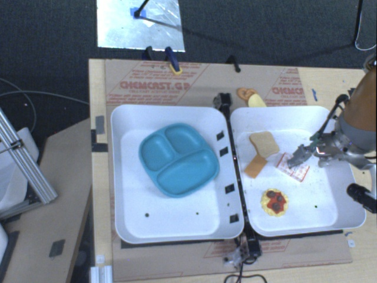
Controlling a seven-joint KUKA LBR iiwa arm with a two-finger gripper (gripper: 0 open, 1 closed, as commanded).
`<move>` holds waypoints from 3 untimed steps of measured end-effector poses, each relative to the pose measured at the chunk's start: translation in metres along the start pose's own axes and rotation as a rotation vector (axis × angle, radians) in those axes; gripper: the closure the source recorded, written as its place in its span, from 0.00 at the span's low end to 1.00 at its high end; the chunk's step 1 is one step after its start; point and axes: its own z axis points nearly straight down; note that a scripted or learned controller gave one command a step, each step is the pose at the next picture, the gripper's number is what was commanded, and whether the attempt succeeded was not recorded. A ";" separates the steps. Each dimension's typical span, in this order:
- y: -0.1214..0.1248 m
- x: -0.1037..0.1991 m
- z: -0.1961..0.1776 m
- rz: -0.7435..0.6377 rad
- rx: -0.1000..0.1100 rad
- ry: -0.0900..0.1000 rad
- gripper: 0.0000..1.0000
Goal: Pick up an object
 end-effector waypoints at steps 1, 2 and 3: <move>-0.043 0.070 0.106 -0.004 -0.004 -0.001 0.00; -0.039 0.095 -0.026 -0.004 -0.015 0.000 0.00; 0.001 0.051 0.108 0.004 -0.012 -0.003 0.00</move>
